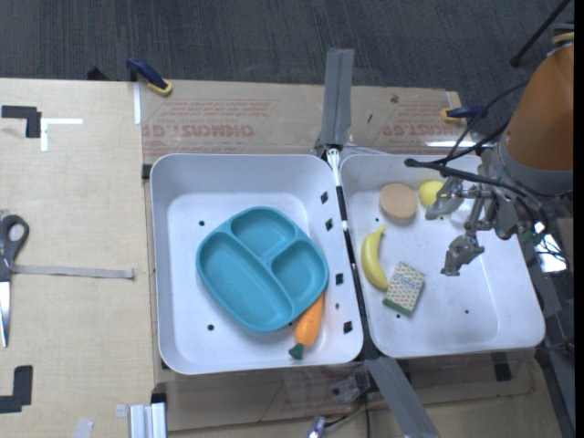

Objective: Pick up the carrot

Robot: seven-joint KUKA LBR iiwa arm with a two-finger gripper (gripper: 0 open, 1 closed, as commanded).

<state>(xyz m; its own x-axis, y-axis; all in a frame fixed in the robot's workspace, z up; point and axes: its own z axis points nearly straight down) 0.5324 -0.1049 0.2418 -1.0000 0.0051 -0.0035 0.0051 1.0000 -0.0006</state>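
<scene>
Pincer (pixel 461 254) hangs over the right bin (pixel 511 331), above bare white floor in that bin's middle. Whether its fingers are spread or closed cannot be told from this view; nothing is seen between them. Grey arm (pixel 538 108) with its orange band enters from the right edge, cables trailing around the wrist.

Carrot (pixel 308 322) lies well apart from the pincer, to its left and across the divider, in the left bin (pixel 169 263). It rests on the bin floor near the front right corner, orange body touching the lower right edge of the blue divided plate (pixel 260 267), green stub pointing toward the front wall.

Items in the right bin, all to the left of the pincer: a banana (pixel 371 256) lying lengthwise near the divider; a small green-edged box (pixel 403 287) just beside the banana, below and left of the pincer; a round tan disc (pixel 398 202) above and left; a yellow ball-like item (pixel 431 192) just beside the disc, near the wrist hardware.

Outside the bins, far left of the pincer, scissors (pixel 9 263) lie on the surface (pixel 73 336) at the frame edge
</scene>
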